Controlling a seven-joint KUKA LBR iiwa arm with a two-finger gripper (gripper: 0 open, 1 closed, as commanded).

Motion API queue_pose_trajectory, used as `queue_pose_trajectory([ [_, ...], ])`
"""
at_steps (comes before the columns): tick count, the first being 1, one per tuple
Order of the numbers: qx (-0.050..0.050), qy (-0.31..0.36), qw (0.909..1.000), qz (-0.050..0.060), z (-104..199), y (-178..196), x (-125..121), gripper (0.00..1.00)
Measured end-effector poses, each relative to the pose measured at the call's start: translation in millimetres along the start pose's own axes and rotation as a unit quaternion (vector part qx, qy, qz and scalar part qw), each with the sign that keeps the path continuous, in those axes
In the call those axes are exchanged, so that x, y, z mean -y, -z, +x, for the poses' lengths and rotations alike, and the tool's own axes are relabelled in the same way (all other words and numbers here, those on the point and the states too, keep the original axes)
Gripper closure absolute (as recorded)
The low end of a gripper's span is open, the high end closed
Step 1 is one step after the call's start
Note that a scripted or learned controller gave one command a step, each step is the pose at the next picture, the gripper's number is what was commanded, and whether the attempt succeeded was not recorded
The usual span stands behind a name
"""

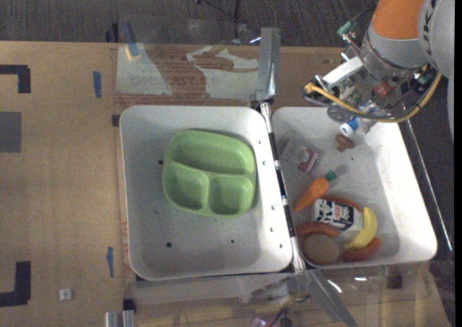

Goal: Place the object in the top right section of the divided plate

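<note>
A light green divided plate [168, 176] lies in the left bin [141, 239], with one long section at the far side and two smaller ones at the near side. All its sections are bare. My gripper [346, 134] hangs over the far edge of the right bin [408, 195], above and to the right of a small pink and white packet [299, 156]. Cables and the wrist block the view of its tip, and nothing shows as held. An orange carrot [313, 193] lies near the middle of the right bin.
At the near side of the right bin sit a black and white carton [336, 214], a yellow banana [365, 227], a red sausage [363, 250] and a round brown bun [321, 248]. A metal rail [278, 188] divides the two bins.
</note>
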State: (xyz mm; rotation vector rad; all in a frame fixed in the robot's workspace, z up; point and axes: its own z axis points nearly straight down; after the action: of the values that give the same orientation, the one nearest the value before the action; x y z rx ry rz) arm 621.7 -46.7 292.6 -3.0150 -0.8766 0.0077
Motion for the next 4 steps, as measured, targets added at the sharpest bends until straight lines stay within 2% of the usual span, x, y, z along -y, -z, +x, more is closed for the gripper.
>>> queue_pose_trajectory([
  [1, -0.001, 0.035, 0.9994, 0.0, 9, -86, 55, 1.0],
  [2, -0.001, 0.055, 0.9985, -0.001, 62, -109, 93, 1.0],
  [3, 0.0, 0.207, 0.9784, 0.0, 53, -92, 119, 1.0],
  [4, 0.0, 0.374, 0.9272, 0.0, 22, -89, 184, 1.0],
])
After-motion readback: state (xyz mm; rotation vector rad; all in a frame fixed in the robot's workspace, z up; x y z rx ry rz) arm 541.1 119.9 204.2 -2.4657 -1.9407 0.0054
